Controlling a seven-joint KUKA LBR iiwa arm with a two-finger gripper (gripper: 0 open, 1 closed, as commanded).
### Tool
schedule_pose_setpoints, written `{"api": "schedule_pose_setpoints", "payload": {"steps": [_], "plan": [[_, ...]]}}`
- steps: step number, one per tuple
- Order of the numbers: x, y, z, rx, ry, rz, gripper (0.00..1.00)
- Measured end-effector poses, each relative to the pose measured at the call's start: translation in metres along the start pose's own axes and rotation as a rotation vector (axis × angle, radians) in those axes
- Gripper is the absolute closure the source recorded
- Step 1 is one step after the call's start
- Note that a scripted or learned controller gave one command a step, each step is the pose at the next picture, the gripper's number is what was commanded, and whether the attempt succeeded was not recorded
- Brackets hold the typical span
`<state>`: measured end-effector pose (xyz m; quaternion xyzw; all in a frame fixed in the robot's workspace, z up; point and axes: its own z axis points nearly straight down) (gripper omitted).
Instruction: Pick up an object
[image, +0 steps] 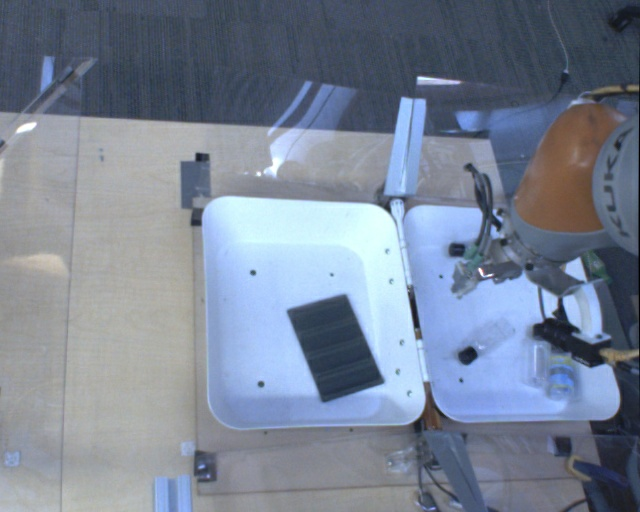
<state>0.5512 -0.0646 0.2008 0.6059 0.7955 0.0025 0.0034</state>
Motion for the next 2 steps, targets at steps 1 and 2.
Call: {"api": "schedule_pose_setpoints", "payload": {"steps": [1,2], "plan": [[0.001,0.002,-0.011,-0.006,-0.002,-0.006,1.0],[0.001,0.005,-0.022,-0.012,-0.004,-0.013,1.0]]}}
